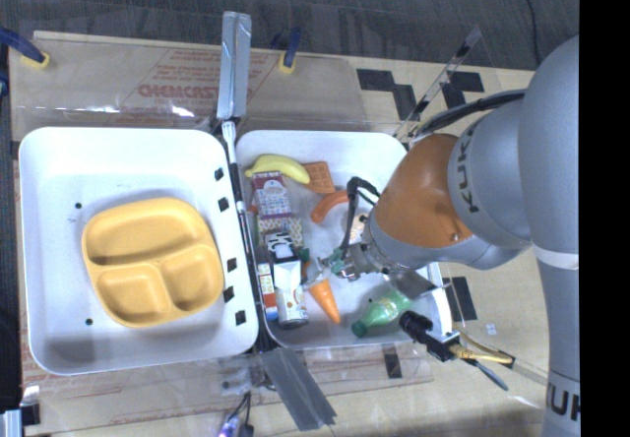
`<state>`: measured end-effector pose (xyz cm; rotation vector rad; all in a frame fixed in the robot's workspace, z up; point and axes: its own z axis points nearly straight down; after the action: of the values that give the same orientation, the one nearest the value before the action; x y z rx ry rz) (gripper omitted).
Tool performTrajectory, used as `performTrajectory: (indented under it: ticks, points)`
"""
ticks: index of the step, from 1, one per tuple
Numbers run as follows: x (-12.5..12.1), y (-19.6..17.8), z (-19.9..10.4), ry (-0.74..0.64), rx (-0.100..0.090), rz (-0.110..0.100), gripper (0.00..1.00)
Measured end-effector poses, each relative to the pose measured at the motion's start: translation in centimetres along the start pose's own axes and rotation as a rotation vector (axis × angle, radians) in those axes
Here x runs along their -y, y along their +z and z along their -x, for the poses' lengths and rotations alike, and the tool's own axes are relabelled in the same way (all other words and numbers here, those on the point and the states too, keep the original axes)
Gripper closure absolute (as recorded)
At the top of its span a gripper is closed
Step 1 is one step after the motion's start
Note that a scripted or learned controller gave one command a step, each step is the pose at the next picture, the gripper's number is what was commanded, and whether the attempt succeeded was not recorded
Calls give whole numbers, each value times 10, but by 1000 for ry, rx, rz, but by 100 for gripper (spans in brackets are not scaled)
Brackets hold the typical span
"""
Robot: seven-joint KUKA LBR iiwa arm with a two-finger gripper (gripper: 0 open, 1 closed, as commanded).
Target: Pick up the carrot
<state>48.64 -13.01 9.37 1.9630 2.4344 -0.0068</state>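
Carrot [326,300]: you saw it lying in the right bin [389,144] toward six o'clock
Gripper [338,266]: hovered at the carrot's one o'clock
Jaws: you could not tell their state

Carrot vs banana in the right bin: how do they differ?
Colour: the carrot is orange, the banana yellow. Shape: the carrot is a straight, tapering cone, the banana a curved arc. Place: the carrot lies near the bin's front, beside the green bottle and just below the gripper; the banana lies at the far end, away from the arm. Both rest loose in the same bin, neither held.
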Motion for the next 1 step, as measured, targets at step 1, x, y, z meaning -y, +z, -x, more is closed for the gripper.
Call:
performTrajectory:
  ticks: [1]
  points:
    - [-1,-8,-3,-7,-8,-4,100]
